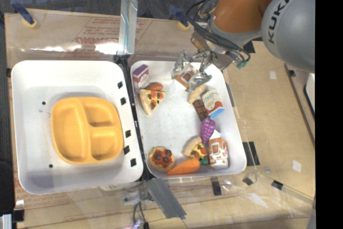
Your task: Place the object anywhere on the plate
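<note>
The scene is lit brightly and evenly from overhead. Strong glare is seen on the clear plastic sheet (102, 43) taped over the brown bench top behind the bins, where printed lettering is partly washed out. The shallow white left bin (32, 115) is rendered near overexposure, with soft grey shading along its inner walls. A faint, diffuse shadow is cast around the yellow divided plastic plate (86, 130). A broad highlight is visible on the orange band of the arm (241, 0). Small toy items in the shallow white right bin (174, 120) are slightly soft, and fine detail is lost.
</note>
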Motion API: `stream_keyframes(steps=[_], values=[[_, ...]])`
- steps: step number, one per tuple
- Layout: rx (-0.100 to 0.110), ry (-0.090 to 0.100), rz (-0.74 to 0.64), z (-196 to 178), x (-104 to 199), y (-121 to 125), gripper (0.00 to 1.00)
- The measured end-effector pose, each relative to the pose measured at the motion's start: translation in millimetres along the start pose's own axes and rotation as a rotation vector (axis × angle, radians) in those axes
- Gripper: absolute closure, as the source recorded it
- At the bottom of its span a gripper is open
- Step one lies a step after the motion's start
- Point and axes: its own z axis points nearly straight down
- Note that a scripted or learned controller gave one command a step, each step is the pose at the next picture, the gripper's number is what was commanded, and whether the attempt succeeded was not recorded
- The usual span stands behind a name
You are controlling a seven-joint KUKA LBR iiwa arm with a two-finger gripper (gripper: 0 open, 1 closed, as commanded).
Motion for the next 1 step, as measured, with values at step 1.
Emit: stream_keyframes(steps=[1], values=[[0.002, -0.002, 0.001, -1.5, -0.1, -0.6, 0.00]])
